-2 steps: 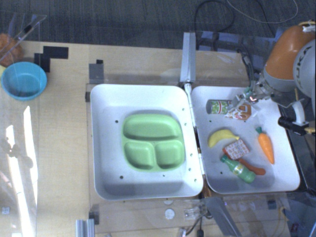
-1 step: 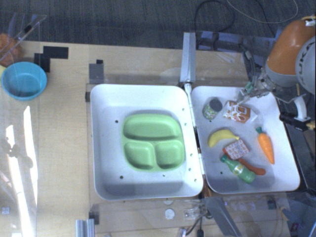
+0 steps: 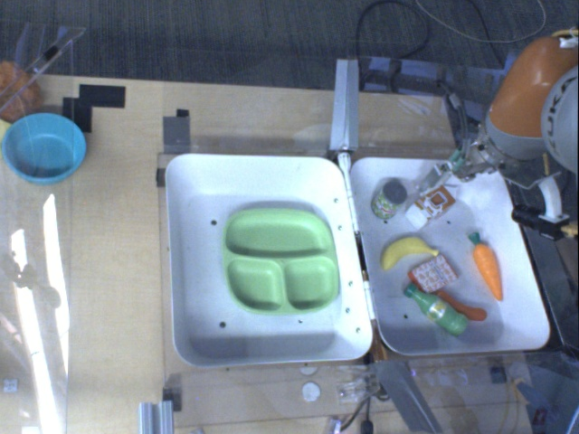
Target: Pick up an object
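— Where the arm reaches in, what is under the gripper (image 3: 441, 186)?
— A small brown-and-white box (image 3: 435, 202) in the right bin (image 3: 529, 333) (near the can (image 3: 390, 199)); I cannot tell its finger spread.
— Other objects?
— Banana (image 3: 406, 250), carrot (image 3: 488, 268), green bottle (image 3: 437, 310).

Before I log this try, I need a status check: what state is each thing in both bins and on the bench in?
tool: low in right bin, over a small white-and-brown packet
can: upright
banana: lying flat
carrot: lying flat, leaf end up-view
green bottle: on its side
red packet: flat, touching bottle
green tray: flat in left bin, compartments bare
blue bowl: upright on bench
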Motion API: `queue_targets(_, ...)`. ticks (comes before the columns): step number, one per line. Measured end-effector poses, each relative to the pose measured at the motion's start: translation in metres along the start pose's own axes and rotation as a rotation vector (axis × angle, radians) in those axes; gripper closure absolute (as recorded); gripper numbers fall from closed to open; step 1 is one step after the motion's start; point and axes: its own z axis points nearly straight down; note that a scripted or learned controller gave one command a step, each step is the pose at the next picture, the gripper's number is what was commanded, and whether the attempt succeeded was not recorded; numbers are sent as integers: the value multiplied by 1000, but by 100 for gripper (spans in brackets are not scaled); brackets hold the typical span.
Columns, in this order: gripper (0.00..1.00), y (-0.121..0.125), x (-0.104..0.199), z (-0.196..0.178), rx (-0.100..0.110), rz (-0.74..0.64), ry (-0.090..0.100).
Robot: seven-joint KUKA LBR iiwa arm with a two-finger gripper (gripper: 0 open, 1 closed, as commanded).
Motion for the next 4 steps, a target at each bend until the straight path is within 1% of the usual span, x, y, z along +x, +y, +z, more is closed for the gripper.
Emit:
queue_targets(1,0,9,24,33,44,-32,20)
queue_targets(2,100,14,25,19,30,-38,15)
queue_targets(3,0,13,27,20,36,-39,22)
queue_targets(4,0,13,37,32,54,-147,21)
